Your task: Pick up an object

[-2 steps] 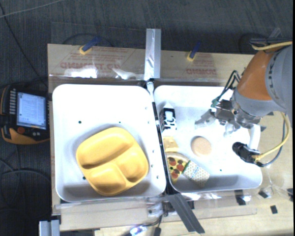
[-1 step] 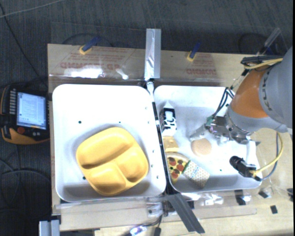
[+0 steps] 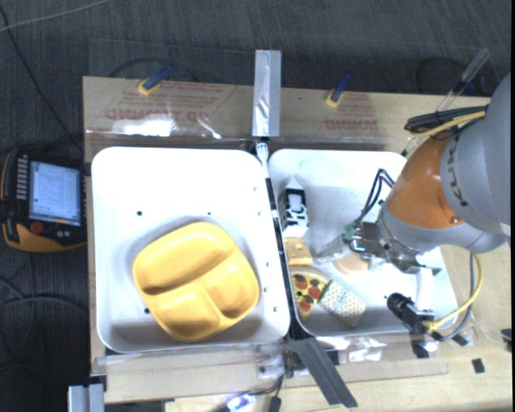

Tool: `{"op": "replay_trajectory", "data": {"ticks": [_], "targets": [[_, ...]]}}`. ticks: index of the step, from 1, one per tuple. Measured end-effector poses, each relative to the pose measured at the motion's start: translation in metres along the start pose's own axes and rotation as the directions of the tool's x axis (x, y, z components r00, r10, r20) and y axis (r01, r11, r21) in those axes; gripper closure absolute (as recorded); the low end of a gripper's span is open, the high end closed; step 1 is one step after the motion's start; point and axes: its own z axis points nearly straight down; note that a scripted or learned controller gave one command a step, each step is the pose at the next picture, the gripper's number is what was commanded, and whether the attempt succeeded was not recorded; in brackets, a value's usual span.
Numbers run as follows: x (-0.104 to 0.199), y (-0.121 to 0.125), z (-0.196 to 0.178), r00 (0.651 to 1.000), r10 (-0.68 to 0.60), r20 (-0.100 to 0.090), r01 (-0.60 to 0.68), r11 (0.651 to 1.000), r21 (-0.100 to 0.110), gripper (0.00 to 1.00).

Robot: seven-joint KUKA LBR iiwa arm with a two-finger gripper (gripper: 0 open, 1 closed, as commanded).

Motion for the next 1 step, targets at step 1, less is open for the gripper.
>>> {"op": "replay_trajectory", "data": {"ticks": [1], "targets": [[0.0008, 0.0002, -0.0087, 1.0, 0.0, -0.003, 0.0, 1.0, 0.002, 1.0]]}}
